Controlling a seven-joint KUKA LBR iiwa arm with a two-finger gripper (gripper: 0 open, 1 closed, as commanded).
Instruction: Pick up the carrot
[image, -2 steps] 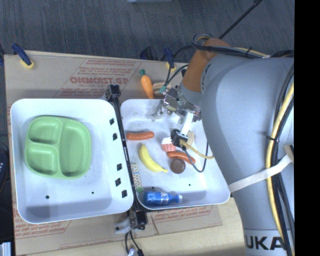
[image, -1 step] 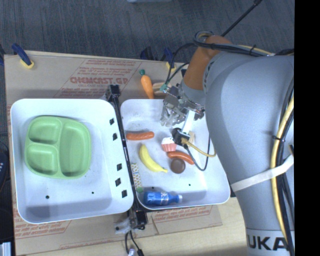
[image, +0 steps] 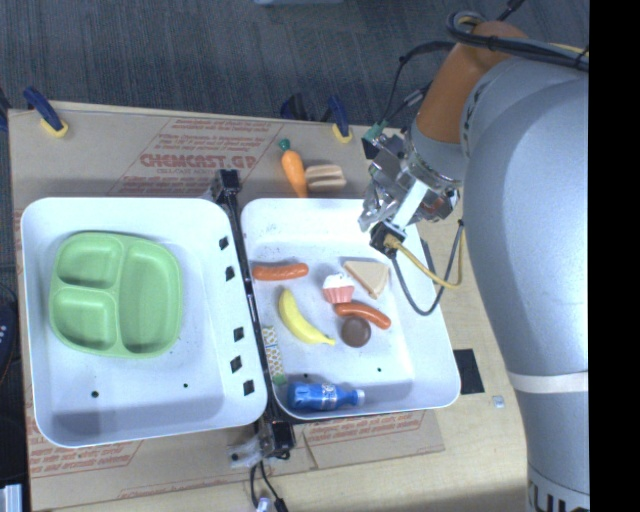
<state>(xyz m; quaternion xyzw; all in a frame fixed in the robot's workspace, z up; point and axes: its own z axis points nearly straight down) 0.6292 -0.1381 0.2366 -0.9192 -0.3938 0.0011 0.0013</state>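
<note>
The carrot (image: 292, 170) is orange with a green top. It lies on the cardboard just behind the right bin's far rim, outside both bins, with its green end pointing away. My gripper (image: 376, 212) hangs over the far right corner of the right bin (image: 432, 372), to the right of the carrot and clear of it. Nothing shows between the gripper and the carrot.
A tan bun-like toy (image: 325, 178) lies right beside the carrot. The right bin holds two sausages (image: 280, 270), (image: 363, 314), a banana (image: 301, 319), a cupcake (image: 338, 290), a bread wedge (image: 368, 276), a brown ball (image: 355, 333) and a blue bottle (image: 322, 396). A green divided plate (image: 115, 293) sits in the left bin.
</note>
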